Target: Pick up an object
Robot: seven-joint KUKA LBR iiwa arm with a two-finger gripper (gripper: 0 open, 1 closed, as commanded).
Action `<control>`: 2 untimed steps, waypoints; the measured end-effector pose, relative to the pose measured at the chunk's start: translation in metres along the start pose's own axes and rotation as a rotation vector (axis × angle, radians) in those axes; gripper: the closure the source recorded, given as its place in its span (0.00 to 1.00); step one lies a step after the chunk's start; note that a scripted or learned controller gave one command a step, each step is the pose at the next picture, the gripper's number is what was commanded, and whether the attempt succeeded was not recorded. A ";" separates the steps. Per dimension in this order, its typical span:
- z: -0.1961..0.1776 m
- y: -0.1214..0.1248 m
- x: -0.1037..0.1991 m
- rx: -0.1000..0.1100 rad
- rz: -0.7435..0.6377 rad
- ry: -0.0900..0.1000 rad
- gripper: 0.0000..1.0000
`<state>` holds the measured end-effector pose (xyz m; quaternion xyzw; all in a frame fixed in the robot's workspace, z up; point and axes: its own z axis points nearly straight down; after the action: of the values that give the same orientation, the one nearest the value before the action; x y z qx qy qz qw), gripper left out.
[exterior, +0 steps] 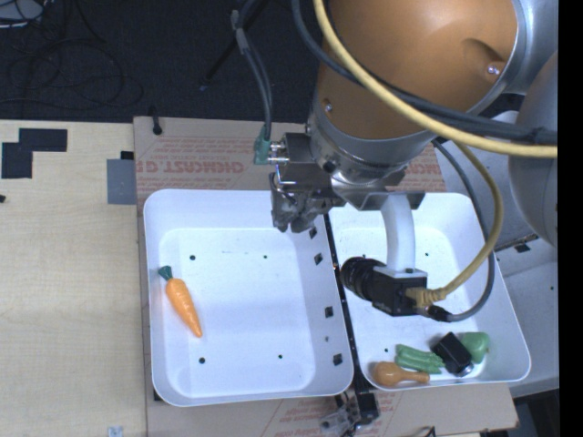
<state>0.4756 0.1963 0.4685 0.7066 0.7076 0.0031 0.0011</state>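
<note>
An orange toy carrot [183,307] with a green top lies near the left wall of the left bin [237,385]. In the right bin [510,335], at the front right corner, lie a green pea pod [418,360], a small black block [453,352], a green rounded piece [476,342] and a tan pear-shaped piece [398,374]. My gripper [293,217] hangs over the far end of the divider between the bins, well away from every object. I see nothing in it.
The big orange and grey arm [419,62] covers the top right. A black cylinder on a white post [387,285], with a yellow cable, hangs over the right bin's middle. Brown cardboard [209,157] lies under the bins; light bench top [64,271] extends left.
</note>
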 end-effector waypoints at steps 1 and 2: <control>0.102 -0.001 0.033 0.019 -0.002 -0.009 1.00; 0.055 0.001 -0.047 0.004 0.009 -0.004 1.00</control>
<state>0.4774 0.1497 0.4137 0.7097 0.7045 0.0001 0.0012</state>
